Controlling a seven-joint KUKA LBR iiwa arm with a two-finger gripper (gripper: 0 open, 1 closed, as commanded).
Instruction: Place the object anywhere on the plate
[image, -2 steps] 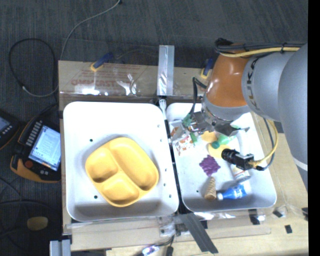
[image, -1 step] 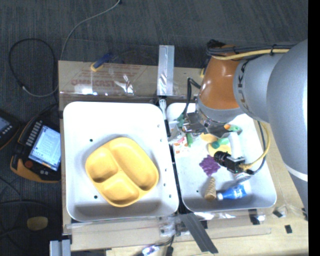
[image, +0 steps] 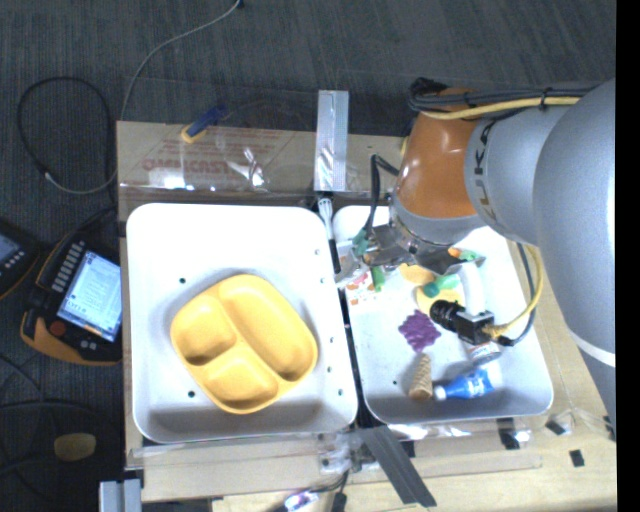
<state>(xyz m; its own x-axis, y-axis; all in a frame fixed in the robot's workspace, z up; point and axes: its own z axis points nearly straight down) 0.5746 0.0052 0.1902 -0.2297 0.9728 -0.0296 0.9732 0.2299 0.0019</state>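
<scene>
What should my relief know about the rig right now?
Claw: low over the near-left corner of the right bin, by the divider; grip state hidden from above.
Plate: yellow, three compartments, in the left bin, nothing on it.
Objects: all in the right bin. Purple piece, cone, blue and white tube, green bits partly under the arm.
Done: nothing placed.
Left: grasp one object, carry it across the divider, set it anywhere on the plate.
</scene>
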